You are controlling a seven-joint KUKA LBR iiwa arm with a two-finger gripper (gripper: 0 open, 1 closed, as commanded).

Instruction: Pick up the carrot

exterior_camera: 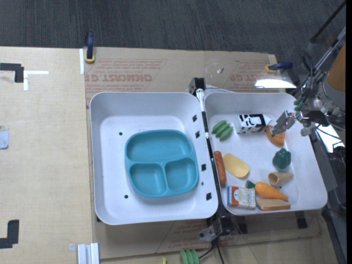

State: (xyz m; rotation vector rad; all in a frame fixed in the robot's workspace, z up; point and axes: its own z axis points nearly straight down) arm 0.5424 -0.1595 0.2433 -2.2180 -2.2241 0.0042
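The claw [286,121] hangs over an orange piece [276,136] at the right bin's [316,164] far side; whether it is apart or together, I cannot tell. The carrot [269,191] lies well apart, wedged near bread [273,204] and carton [242,197], so the claw risks snagging those neighbours.

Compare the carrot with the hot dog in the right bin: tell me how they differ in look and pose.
The carrot is bright orange and tapers to a point; the hot dog is reddish-brown and even in width. The carrot lies crosswise near the bin's front edge, touching the bread slice; the hot dog lies lengthwise along the bin's left wall. The carrot looks thicker and shorter, the hot dog slimmer and longer. Both lie flat in the right bin.
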